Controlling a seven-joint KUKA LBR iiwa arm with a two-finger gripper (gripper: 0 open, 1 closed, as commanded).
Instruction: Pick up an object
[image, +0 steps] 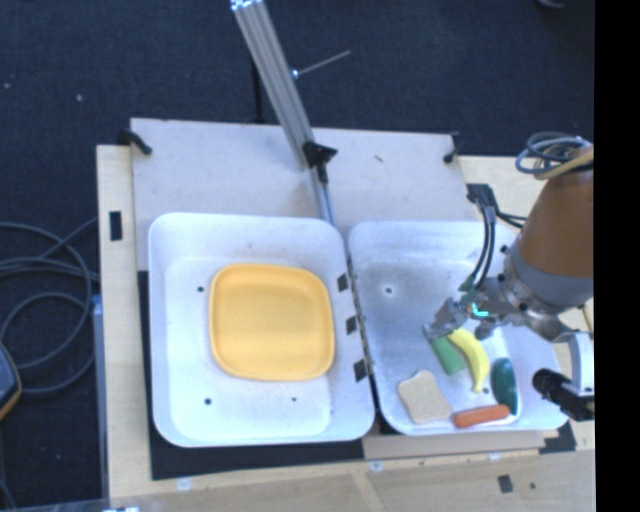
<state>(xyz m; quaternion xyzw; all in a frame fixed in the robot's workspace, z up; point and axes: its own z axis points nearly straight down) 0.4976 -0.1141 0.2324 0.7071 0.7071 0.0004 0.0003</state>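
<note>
No legible text or markings.

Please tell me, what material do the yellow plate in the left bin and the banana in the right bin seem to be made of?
The yellow plate looks like matte moulded plastic: one even colour, rounded corners, a soft raised rim, no strong glare. The banana is probably a plastic toy: its yellow is uniform and smooth, without brown marks, though it is small in the view. Both bins, such as the left bin, look like thin white plastic.

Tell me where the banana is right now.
In the camera view, the banana lies in the right bin, near its front right corner, between a green block and a dark green item.
</note>
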